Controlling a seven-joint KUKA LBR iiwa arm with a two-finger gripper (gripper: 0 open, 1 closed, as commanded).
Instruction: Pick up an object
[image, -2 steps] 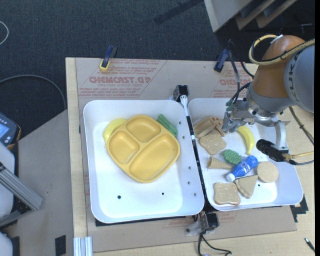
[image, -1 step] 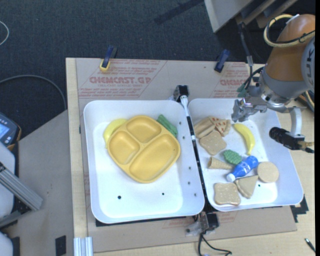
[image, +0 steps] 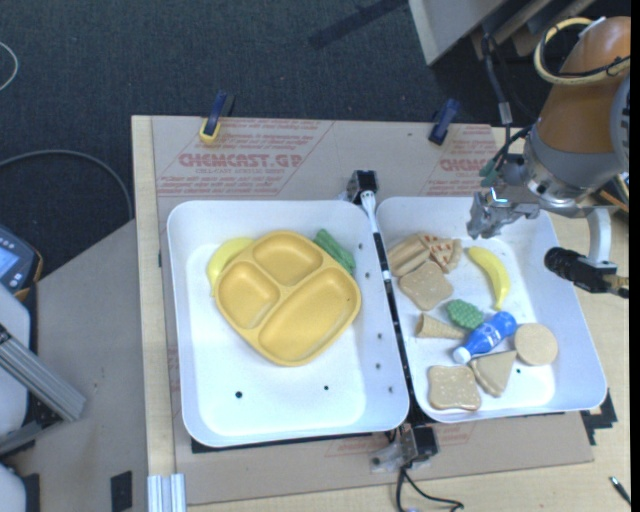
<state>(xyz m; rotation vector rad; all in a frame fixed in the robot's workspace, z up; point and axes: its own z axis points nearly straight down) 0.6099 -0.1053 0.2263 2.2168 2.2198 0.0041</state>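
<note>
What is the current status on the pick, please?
End effector above right bin's far end, holding nothing visible. Banana nearest, just below it. Toy foods crowd the bin.

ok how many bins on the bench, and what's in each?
2. Left bin holds a yellow divided tray, with a green piece at its far edge. Right bin holds the toy food: banana, blue bottle, bread pieces. Gripper hovers over its far end.

gripper (image: 490, 222) above banana (image: 491, 274) in right bin (image: 575, 340).
</note>
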